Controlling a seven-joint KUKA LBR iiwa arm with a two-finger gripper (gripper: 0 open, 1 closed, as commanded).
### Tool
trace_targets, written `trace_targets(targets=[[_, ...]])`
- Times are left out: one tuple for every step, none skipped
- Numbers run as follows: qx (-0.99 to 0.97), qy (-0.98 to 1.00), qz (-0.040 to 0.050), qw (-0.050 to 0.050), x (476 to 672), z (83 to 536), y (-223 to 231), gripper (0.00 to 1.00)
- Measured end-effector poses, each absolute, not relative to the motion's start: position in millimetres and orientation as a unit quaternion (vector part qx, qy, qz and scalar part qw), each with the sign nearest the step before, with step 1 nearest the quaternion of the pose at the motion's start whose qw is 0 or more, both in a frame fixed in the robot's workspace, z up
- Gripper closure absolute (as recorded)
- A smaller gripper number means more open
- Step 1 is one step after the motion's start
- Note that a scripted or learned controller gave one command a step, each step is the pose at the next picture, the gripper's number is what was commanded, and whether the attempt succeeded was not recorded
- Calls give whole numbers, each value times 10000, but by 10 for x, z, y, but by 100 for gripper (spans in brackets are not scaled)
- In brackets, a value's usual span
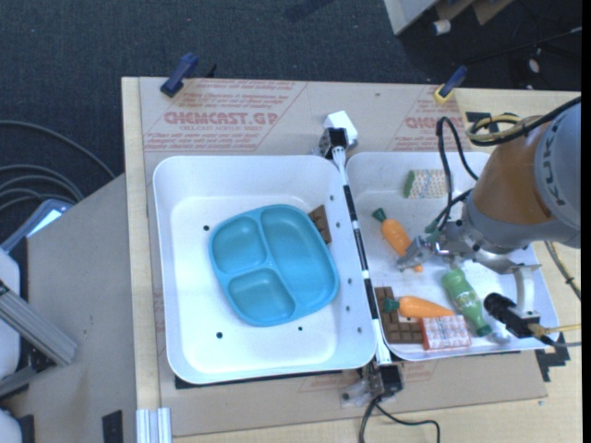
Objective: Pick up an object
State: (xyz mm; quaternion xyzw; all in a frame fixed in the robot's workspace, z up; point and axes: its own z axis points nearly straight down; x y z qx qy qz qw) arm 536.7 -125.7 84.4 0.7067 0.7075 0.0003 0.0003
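Bench holds two white bins; left bin (185, 247) carries a blue divided plate (272, 263). Arm (522, 192) covers part of the right bin (369, 178). Gripper (416, 252) state can't be told. Orange carrot (395, 233) with green top lies just beside it.

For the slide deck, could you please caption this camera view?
KUKA arm's pincer poised low beside a toy carrot in the right bin; blue divided plate sits in the left bin.
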Motion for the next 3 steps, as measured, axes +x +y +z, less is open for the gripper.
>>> trace_targets(targets=[[7068,7074,1,-3,5753,846,-995,0],[7068,7074,3,3,5755,944,-996,100],[7067,7075,2,-5,5633,1847,-218,100]])
